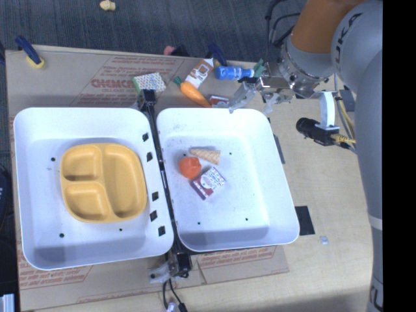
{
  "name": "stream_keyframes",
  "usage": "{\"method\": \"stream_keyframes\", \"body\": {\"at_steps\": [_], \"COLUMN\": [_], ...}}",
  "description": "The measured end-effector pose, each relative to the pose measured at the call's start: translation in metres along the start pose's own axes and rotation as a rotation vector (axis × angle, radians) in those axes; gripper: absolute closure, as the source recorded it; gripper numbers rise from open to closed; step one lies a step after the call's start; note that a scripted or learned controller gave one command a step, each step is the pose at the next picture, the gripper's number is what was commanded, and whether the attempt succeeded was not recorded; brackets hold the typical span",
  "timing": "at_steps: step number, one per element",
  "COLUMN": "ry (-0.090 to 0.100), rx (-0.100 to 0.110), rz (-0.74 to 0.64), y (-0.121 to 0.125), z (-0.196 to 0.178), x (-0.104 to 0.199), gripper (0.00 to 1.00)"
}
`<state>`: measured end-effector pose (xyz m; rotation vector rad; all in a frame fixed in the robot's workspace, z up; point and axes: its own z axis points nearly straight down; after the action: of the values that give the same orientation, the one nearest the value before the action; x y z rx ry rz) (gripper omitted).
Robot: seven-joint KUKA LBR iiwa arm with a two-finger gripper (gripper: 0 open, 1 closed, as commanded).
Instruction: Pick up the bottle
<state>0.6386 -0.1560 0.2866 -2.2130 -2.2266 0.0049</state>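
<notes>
While the arm reaches in over the surface, its gripper hangs just beyond the far rim of the right bin, near that bin's far right corner. Whether the jaws are apart or together cannot be told, since the metal parts blur into one another; nothing is visibly held between them. The bottle, blue and lying on its side, rests on the cardboard beyond the right bin's far rim, just beside the gripper and outside both bins. Further along that far rim lie a small white and orange carton and an orange carrot-shaped toy, close together, and a patterned green packet sits beyond the bin's far left corner. Inside the right bin, near its middle, a tan cone-shaped piece lies beside a red round toy, which touches or nearly touches a small red and white packet. Adjoining the right bin on its left side, the left bin holds a yellow divided plate. A blue clamp grips the cardboard's far left corner, well apart from the right bin.
</notes>
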Motion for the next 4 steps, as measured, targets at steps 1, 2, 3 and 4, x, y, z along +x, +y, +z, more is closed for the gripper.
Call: {"method": "stream_keyframes", "body": {"at_steps": [1,2,3,4], "ry": [0.0,0.001,0.002,0.002], "rx": [0.002,0.003,0.004,0.003], "rz": [-0.006,0.249,0.403,0.203], "y": [0.0,-0.034,-0.075,-0.161], "z": [-0.01,-0.015,0.096,0.096], "x": [0.001,0.036,0.067,0.109], "gripper": [1.0,1.0,1.0,1.0]}}
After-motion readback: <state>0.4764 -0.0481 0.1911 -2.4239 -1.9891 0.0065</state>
